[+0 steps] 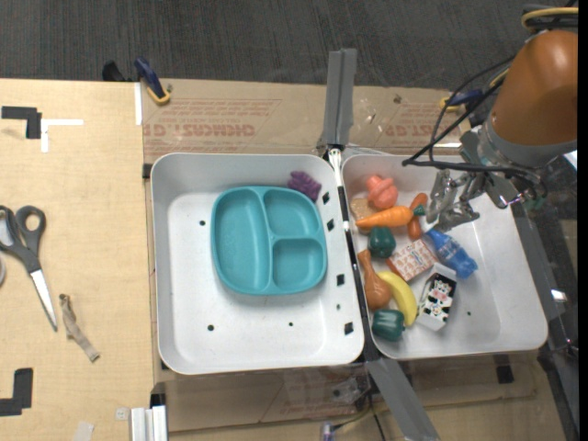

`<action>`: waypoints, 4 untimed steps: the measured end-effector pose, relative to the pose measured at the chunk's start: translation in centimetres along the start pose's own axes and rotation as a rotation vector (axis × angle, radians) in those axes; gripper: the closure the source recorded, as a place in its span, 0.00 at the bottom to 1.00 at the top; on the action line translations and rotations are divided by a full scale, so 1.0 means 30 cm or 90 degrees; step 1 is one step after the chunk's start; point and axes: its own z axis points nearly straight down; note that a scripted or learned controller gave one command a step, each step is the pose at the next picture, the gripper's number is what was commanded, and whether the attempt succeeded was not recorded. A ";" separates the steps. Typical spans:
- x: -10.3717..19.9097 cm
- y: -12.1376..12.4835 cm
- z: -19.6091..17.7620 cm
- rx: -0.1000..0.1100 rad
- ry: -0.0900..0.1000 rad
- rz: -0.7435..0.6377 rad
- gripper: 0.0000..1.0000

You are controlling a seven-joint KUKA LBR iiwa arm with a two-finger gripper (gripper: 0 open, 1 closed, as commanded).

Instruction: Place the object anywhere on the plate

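- My gripper (pixel 452 208) hangs over the right bin (pixel 514 324), upper part, just beside the carrot (pixel 386 217) and above the blue bottle (pixel 452 253).
- Claw state: can't tell. It's a metallic tangle from this angle, and nothing is visibly held in it.
- Right bin pile, from the claw outward: carrot, pink toy (pixel 381 189) above it, dark green round piece (pixel 381 243), a small printed box (pixel 412 260), blue bottle, banana (pixel 400 294), cow-print carton (pixel 438 300), brown drumstick-like piece (pixel 372 283), green pepper (pixel 387 324) at the bottom.
- The task doesn't name which object; judging by claw position, carrot or blue bottle is the likely pick.
- The teal plate (pixel 270 240), with 3 compartments, sits in the left bin (pixel 184 329), well apart from the claw, nothing on it. A purple item (pixel 305 185) lies just beside its upper right rim, not on it.
- Step: I'd call it the pick stage, nothing grasped yet. Next move calls for dropping onto 1 item, a clean grip, lifting, then carrying left over the divider to the plate.
- Hard to read: the fingertips, what the purple item is, the label on the box. The orange wrist (pixel 542 85) is cut off at the frame's edge.
- Off-bin: scissors (pixel 32 255) on the cardboard at left.
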 end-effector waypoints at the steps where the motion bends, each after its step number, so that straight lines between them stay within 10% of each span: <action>1: 0.045 0.117 0.075 -0.001 0.000 -0.238 1.00; 2: 0.319 -0.136 0.030 -0.001 0.000 -0.411 1.00; 3: 0.429 -0.120 -0.144 -0.002 -0.001 -0.609 1.00; 4: 0.426 -0.115 -0.044 -0.004 0.000 -0.791 1.00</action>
